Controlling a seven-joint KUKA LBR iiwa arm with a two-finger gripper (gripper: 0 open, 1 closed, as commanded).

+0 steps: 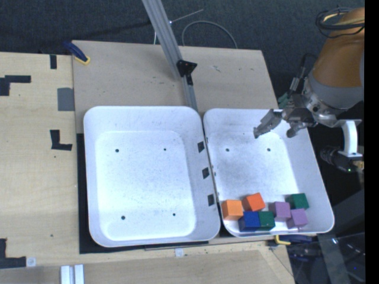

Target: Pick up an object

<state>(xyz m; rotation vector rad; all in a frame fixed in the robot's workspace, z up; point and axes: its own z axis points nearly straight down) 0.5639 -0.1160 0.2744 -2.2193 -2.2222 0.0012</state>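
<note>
Across the bench, from nine o'clock toward three, we meet first the left bin, bare white with nothing for us to take. Beside it, touching along the middle seam, sits the right bin. All the pickable pieces crowd its six o'clock end: an orange block, a second orange block, a blue block, a green block, two purple blocks and a darker green block.

At the bin's one o'clock corner the gripper hangs above the floor, its two fingers spread apart with nothing between them, though the dark tips are small and we read that loosely.

We judge the step in hand to be the approach. To do it well we should carry the gripper toward six o'clock and choose a piece at the cluster's edge, such as the darker green block, whose neighbours stand a little off. Dropping straight onto the packed blue and green pair risks a finger landing on top of a block.
</note>
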